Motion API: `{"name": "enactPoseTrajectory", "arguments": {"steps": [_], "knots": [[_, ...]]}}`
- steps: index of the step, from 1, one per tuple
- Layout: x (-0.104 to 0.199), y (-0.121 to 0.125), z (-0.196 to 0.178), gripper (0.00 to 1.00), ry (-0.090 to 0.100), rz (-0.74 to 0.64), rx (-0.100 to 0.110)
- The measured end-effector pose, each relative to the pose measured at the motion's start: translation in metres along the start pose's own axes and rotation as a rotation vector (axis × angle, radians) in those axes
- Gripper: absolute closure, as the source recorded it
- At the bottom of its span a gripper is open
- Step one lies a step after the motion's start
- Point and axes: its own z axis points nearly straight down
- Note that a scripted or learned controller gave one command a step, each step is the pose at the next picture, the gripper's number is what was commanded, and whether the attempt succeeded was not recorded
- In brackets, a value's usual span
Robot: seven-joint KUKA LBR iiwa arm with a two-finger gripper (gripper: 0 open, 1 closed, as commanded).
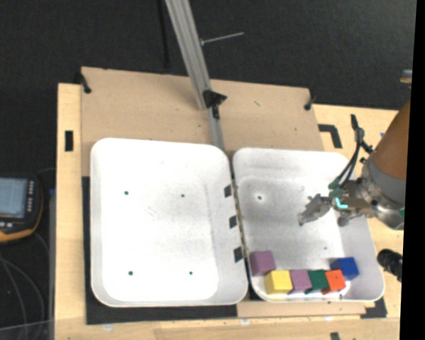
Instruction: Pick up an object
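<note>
Two shallow white bins sit side by side on a pale wooden bench (194, 108) over dark flooring; the left bin (160, 220) holds nothing to pick, while the right bin (297, 177) has all the blocks gathered along its near edge. The gripper (314, 209) hovers over the bare middle of the right bin, well apart from the blocks, its wrist reaching in from the right. The fingers are a small grey blur at this slant, so I cannot tell whether they are spread or closed.

The candidates: a purple block (262, 261) standing slightly apart at the left of the cluster, then a yellow block (278, 281), a second purple block (300, 280), a green block (316, 280), an orange block (334, 280) and a blue block (345, 266), most of them touching or nearly so.

To do this step well, I would go for the lone purple block — it has free space on its sides for both fingers. The gripper should travel toward the near-left of the bin, centre over the block, square its fingers to two opposite faces, and descend with them wide. The packed row against the bin wall is the poorer choice — a finger would likely land on a neighbour.
</note>
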Motion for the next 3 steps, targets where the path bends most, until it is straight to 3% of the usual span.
{"name": "enactPoseTrajectory", "arguments": {"steps": [3], "knots": [[-0.0001,0.0001,-0.0001,0.00,-0.001,0.004,-0.001]]}}
